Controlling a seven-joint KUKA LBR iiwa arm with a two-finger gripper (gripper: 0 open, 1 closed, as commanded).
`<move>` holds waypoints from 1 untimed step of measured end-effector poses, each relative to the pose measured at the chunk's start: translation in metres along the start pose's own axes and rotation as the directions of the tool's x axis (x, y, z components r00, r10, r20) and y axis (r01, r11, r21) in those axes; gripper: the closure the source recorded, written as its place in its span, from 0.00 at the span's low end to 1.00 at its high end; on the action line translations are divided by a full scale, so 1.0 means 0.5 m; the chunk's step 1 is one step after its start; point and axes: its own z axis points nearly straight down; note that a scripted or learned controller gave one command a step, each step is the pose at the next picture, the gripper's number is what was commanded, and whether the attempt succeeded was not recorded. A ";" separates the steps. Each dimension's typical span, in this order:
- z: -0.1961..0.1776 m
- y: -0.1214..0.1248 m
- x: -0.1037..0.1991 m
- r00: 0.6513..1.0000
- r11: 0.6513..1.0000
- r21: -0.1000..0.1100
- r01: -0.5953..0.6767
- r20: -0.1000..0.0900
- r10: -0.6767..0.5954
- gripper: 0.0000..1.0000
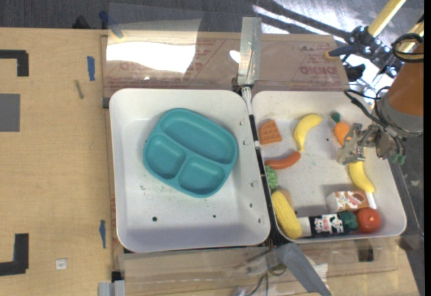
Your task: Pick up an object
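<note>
There, the metal two-finger gripper (353, 146) hung over the right shallow white plastic bin (316, 103), just above a curved yellow toy banana (360, 176). Whether it was spread or pinching, I could not tell. A smooth teal plastic plate with three sections (191, 151) lay in the left white bin (128, 173).

The desk (54, 173) has a light brown wooden top. Two shallow white bins stand on it side by side, touching along their inner edges. The left bin (128, 220) is near the middle of the desk, and the right bin (397, 220) is close to the right side. Behind both bins a brown cardboard sheet (296, 66) lies flat, and a clear plastic sheet (155, 52) covers its left part. Black corner marks (17, 62) are on the left part of the desk, and short pieces of blue tape (91, 67) are near the left bin.
</note>
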 end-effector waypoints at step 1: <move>0.003 0.001 0.001 1.000 1.000 -0.001 0.001 -0.002 -0.001 0.00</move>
